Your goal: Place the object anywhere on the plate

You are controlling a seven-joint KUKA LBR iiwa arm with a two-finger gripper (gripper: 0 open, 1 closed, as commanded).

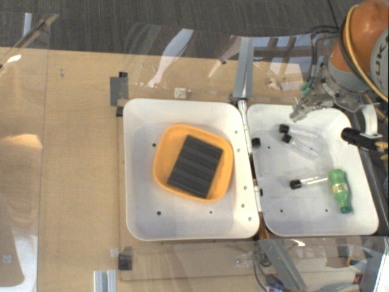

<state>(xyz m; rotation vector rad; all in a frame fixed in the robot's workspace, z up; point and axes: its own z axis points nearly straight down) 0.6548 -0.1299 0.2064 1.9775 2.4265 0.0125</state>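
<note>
Orange plate in the left bin carries a dark ridged block; a green bottle lies in the right bin; the end effector's state is unclear.

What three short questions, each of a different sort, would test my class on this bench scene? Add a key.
1. True or false: the dark ridged block lies on the orange plate in the left bin.
2. Multiple choice: where is the green bottle? A. on the plate; B. in the right bin, near its right side; C. on the bench outside both bins.
3. Fill in: the two clear tubes in the right bin have caps of the colour ____.

Key: 1 true; 2 B; 3 black.
</note>
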